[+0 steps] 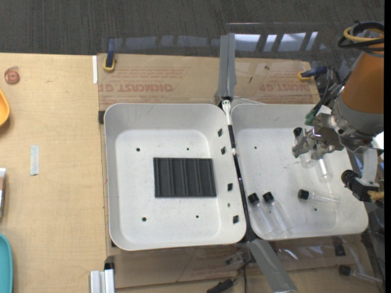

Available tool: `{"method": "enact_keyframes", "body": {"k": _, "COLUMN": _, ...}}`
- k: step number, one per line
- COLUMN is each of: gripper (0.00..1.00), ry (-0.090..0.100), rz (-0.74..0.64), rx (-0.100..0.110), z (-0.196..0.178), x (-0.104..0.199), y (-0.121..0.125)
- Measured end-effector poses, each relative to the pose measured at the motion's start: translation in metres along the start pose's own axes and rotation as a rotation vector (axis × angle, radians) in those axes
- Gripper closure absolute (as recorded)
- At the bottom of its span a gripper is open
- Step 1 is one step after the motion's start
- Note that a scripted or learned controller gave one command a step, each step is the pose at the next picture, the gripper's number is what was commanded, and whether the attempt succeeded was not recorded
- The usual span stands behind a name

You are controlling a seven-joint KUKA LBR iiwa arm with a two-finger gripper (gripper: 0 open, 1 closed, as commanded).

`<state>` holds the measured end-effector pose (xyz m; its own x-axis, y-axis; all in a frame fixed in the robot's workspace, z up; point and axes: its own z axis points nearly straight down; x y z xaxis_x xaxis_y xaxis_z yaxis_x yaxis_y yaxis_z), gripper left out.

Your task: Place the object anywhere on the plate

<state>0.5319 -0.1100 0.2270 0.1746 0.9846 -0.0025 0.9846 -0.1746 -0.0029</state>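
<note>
Carrying a vial from the right bin (275,122) over the divider to the dark ribbed plate (184,177) in the middle of the left bin (113,163) looks like the step in hand, and it seems to be at its start: the plate lies bare and the pincer (313,144) hovers over the right bin, well apart from the plate. Whether the pincer is released or clenched cannot be told from this slanted view. A faint clear shape (321,168) just beneath it may be a vial in its grip, but it is too glassy to be sure. To do the step well, I would first confirm that something is truly held, since clear, round vials are likely to slip or roll. I would then lift high enough to clear both bin rims, travel left, and come down low over the plate's centre before letting go, so that the ribs can stop the vial rolling off. Counted, there are two white bins, one plate and three certain black-capped vials on the right bin's floor. Two of them, the first (255,201) and the second (270,200), lie side by side near the bin's lower left corner. The third (305,195) lies apart to their right. The doubtful shape under the pincer would make four. Two yellow clamps, one (109,64) and another (305,74), sit on the cardboard behind the bins.
</note>
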Motion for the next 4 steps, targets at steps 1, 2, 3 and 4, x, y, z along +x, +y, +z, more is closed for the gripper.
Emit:
{"method": "enact_keyframes", "body": {"k": 1, "gripper": 1.0, "ry": 0.001, "rz": 0.078, "rx": 0.003, "z": 0.037, "x": 0.051, "y": -0.022}}
{"method": "enact_keyframes", "body": {"k": 2, "gripper": 1.0, "ry": 0.0, "rz": 0.111, "rx": 0.002, "z": 0.037, "x": 0.139, "y": -0.017}}
{"method": "enact_keyframes", "body": {"k": 3, "gripper": 1.0, "ry": -0.002, "rz": 0.24, "rx": 0.003, "z": 0.037, "x": 0.194, "y": -0.042}}
{"method": "enact_keyframes", "body": {"k": 4, "gripper": 1.0, "ry": -0.001, "rz": -0.01, "rx": 0.002, "z": 0.042, "x": 0.25, "y": -0.061}}
